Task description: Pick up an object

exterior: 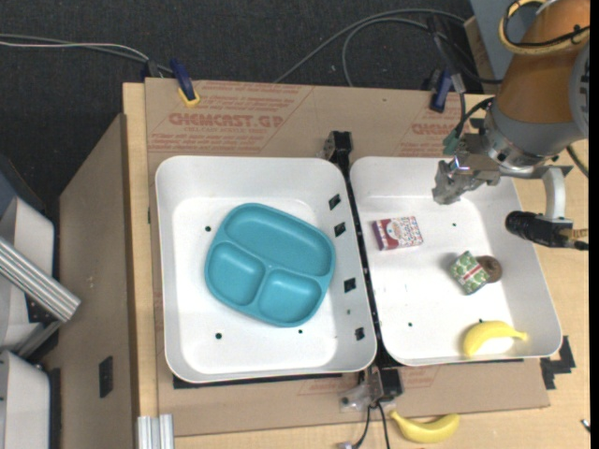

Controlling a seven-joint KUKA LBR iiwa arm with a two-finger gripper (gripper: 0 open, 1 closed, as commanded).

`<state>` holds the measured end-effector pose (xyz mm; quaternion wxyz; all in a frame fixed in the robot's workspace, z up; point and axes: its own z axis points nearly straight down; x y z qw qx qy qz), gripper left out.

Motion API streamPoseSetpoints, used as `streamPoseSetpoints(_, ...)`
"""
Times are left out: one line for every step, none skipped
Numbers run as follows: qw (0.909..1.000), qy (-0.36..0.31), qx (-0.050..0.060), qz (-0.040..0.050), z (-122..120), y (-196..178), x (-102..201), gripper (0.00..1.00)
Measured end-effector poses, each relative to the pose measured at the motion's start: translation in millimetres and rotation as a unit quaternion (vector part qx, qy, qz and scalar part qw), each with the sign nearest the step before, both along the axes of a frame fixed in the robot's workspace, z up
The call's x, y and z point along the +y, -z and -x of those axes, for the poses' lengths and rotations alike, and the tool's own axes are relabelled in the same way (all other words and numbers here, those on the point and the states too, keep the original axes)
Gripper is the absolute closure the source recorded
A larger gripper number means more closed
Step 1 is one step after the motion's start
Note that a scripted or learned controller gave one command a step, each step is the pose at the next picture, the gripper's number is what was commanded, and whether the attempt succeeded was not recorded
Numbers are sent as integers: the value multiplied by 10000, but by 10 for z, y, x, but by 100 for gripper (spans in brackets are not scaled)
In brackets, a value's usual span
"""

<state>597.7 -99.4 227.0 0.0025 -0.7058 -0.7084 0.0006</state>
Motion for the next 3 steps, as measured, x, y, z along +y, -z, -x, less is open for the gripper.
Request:
streamPoseSetpoints(10000,-8,2,-1,171,99,542,100)
streamPoseSetpoints(10000,-13,2,-5,307,170,1060,100)
streamPoseSetpoints(10000,-18,4,-6,529,173,1657,100)
